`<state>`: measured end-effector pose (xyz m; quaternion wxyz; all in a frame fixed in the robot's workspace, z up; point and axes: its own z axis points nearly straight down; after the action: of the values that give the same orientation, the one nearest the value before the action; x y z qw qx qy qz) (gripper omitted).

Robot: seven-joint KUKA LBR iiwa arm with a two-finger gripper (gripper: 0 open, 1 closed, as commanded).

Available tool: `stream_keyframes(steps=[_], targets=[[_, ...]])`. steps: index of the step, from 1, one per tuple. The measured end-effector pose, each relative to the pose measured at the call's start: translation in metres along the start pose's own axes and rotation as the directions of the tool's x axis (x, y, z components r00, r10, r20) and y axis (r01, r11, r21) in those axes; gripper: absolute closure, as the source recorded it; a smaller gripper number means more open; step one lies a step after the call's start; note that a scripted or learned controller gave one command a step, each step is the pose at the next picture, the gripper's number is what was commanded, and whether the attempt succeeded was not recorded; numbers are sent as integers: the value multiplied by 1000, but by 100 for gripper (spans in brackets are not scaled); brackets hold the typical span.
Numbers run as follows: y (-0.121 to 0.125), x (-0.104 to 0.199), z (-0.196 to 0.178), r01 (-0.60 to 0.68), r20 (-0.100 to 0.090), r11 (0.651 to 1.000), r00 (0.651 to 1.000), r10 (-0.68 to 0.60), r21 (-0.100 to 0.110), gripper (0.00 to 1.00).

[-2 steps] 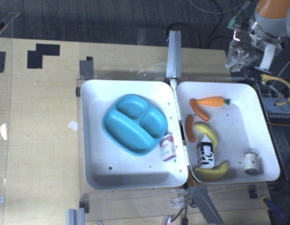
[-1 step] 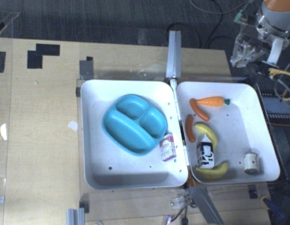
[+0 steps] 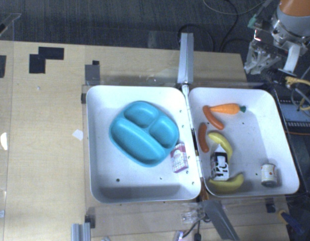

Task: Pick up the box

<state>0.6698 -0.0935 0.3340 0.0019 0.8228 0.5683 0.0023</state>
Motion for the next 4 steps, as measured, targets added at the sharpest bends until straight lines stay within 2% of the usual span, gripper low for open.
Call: stream_keyframes(steps=[2,3,4], targets=[[-2,2,7,27,0,1000,1000,-27,0,100],[-2,5,2,-25,0,1000,1000,25,1,100],[-1,3,9,1,0,1000,1000,-1,0,100]])
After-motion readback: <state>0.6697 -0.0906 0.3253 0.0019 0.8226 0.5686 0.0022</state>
